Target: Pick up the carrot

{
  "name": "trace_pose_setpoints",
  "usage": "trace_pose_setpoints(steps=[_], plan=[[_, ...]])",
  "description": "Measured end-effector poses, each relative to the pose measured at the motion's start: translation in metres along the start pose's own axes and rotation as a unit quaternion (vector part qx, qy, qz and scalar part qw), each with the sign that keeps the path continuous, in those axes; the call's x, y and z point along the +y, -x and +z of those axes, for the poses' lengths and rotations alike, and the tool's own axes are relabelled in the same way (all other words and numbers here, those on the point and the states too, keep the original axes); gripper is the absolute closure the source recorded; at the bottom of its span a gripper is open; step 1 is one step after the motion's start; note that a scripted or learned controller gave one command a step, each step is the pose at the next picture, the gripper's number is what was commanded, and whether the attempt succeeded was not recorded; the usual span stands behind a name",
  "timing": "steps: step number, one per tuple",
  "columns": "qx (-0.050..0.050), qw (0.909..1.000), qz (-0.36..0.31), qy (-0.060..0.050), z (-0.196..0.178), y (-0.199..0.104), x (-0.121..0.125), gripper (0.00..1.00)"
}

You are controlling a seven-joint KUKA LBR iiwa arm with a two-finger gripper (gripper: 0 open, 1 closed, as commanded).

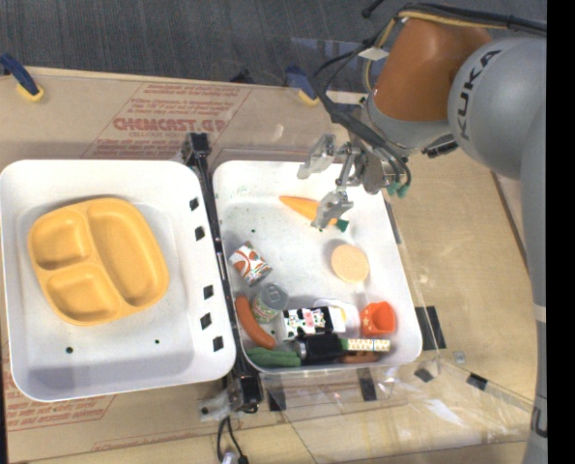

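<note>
Hovering our gripper (331, 204) at the carrot's (302, 205) leafy end, upper right bin (268, 177); its grip we cannot tell.

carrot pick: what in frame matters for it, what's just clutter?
In play:
- carrot, lying in the right bin
- gripper, right at the carrot's far end

Clutter:
- yellow divided plate in the left bin
- round tan disc
- small can
- sausage
- orange cup
</note>
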State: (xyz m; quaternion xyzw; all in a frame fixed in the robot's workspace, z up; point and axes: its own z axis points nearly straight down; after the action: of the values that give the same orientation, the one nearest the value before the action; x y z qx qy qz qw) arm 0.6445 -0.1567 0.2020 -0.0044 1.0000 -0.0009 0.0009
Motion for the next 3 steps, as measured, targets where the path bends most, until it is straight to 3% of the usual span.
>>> trace_pose_setpoints(steps=[1, 2, 3], plan=[[0.005, 0.9998, 0.017, 0.001, 0.115, 0.01, -0.054, 0.0], [-0.003, 0.9999, 0.013, 0.0, 0.097, 0.016, -0.051, 1.0], [-0.002, 0.9999, 0.012, 0.0, 0.097, 0.016, -0.051, 0.0]])
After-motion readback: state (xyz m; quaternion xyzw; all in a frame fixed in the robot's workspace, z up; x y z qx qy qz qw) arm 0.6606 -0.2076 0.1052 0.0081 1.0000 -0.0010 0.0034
